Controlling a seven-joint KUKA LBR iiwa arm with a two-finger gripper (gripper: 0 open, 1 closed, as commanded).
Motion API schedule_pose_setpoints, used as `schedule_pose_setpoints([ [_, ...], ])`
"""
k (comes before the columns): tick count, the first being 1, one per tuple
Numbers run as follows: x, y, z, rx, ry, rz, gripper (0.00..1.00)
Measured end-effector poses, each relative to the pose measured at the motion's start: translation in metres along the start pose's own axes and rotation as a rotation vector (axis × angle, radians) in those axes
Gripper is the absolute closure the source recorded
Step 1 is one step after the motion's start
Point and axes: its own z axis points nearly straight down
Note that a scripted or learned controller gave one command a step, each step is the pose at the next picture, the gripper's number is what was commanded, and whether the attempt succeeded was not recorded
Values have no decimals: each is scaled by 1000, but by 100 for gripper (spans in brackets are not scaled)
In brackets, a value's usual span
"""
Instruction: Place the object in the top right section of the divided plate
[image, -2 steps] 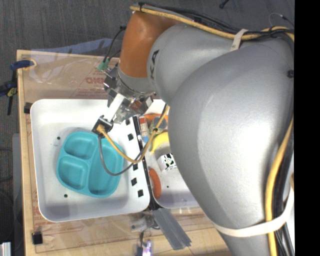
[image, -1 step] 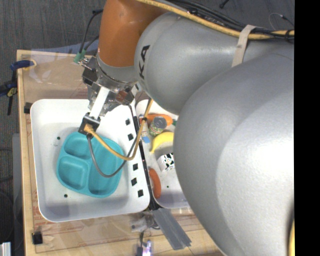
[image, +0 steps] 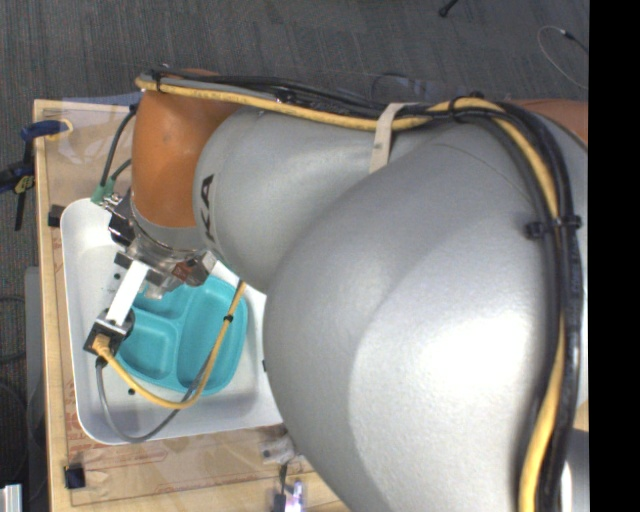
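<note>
Looking down at a slant, the camera view takes in a pale wooden tabletop (image: 52, 180) with a dark grey carpeted floor (image: 250, 40) beyond its far edge. A blue clamp (image: 40, 128) grips the tabletop's left edge near the far corner. One shallow white bin (image: 85, 400) sits at the left, its rounded near corner and left wall plain to see.

Inside that bin lies the turquoise divided plate (image: 165, 345), its raised ridges marking off sections. A yellow cable (image: 215, 355) loops down across the plate's right side and curves along the bin floor toward a small black and white fitting (image: 108, 330) at the plate's left edge.

The grey arm (image: 420, 300) swells across most of the picture from the right, and its orange band (image: 165, 160) stands above the wrist, right over the bin's far end. More yellow and black cables (image: 540, 200) run along the arm's upper surface.

The claw (image: 160, 285) hangs just over the plate's far edge, seen as a bit of metal under the wrist; whether it is wide, narrow or carrying anything cannot be told. The object to be placed cannot be picked out. The arm's bulk covers the plate's right part and the bench to the right of the bin.
</note>
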Motion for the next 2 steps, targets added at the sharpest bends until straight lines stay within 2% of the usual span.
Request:
schedule_pose_setpoints([
  [1,-75,-24,76,1,1,-162,100],
  [2,-35,-41,-82,-6,5,-495,100],
])
